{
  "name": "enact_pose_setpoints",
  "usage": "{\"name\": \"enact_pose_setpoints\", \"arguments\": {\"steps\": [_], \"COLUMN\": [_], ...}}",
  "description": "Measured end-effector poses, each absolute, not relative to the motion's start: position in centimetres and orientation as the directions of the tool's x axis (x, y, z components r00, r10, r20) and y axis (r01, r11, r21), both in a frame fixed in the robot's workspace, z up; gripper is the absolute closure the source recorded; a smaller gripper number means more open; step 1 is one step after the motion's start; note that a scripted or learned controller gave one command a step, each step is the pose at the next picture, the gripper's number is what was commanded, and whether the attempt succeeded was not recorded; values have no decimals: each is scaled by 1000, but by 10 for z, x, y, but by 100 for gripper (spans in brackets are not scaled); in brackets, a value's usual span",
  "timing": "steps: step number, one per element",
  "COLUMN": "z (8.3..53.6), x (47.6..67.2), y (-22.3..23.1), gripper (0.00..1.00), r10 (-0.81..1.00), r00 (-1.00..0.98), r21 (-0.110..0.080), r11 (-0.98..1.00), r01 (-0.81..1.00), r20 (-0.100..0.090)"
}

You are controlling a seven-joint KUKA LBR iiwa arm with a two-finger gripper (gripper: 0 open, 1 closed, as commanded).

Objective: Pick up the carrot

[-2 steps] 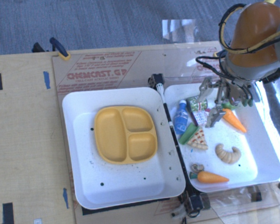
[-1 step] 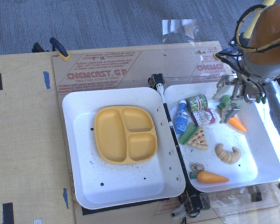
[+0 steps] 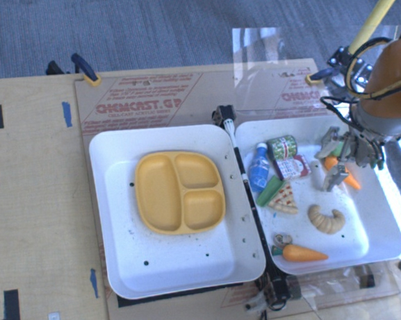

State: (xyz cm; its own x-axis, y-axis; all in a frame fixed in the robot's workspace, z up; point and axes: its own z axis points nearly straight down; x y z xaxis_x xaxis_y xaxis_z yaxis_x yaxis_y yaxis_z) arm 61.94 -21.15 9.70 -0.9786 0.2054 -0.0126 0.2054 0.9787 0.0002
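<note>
Lying along the near edge of the right bin (image 3: 385, 241), toward its near-left corner, the carrot (image 3: 303, 253) looks light, stiff, smooth plastic, so its thick middle seems the safest hold; the claw (image 3: 337, 167) hangs near the bin's far-right corner over something orange, and whether it is gripping cannot be told

two white bins (image 3: 115, 219); one yellow plate (image 3: 179, 191); two carrots (image 3: 304, 252); one croissant (image 3: 326, 218); one bottle (image 3: 259, 168)
</note>
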Motion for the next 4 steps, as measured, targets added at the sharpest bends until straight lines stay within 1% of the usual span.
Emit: {"name": "enact_pose_setpoints", "arguments": {"steps": [1, 2, 3, 4], "z": [88, 104, 173, 179], "x": [603, 608, 622, 592], "y": [-219, -220, -184, -225], "gripper": [0, 100, 100, 100], "r10": [269, 267, 307, 27], "r00": [-963, -963, -951, -1000], "r21": [5, 4, 4, -2], "r11": [963, 964, 952, 1000], "r01": [269, 267, 307, 27], "r20": [-8, -25, -18, -7]}}
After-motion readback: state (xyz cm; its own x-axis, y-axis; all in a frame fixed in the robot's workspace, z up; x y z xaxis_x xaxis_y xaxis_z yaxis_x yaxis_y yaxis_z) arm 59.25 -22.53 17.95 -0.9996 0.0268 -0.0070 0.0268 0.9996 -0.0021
